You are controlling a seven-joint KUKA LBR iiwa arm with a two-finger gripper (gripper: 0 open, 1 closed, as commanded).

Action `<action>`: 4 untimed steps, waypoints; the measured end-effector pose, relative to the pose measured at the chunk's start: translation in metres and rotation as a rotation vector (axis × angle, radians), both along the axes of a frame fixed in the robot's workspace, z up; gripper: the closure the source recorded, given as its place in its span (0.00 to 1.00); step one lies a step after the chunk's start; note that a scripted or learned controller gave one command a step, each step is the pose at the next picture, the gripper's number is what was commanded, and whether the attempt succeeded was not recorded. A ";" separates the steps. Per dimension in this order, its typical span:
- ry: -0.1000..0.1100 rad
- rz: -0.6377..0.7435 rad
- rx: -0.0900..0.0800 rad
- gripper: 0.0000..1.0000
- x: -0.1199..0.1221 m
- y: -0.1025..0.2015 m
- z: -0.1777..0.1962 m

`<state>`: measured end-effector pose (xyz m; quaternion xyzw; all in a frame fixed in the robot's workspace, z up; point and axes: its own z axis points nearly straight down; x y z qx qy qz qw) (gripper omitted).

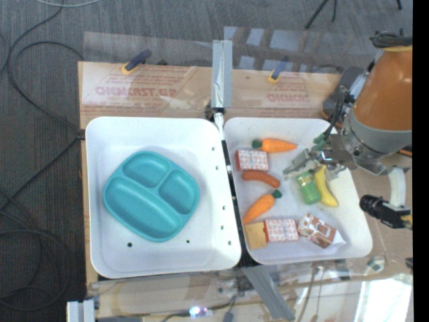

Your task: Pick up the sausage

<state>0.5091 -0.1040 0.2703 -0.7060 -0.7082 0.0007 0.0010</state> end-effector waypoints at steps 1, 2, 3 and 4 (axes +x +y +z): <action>0.001 0.168 0.001 0.00 0.064 0.009 -0.097; -0.009 0.356 -0.002 0.00 0.094 0.002 -0.180; -0.012 0.623 -0.004 0.00 0.107 -0.010 -0.181; -0.017 0.622 -0.003 1.00 0.109 -0.009 -0.170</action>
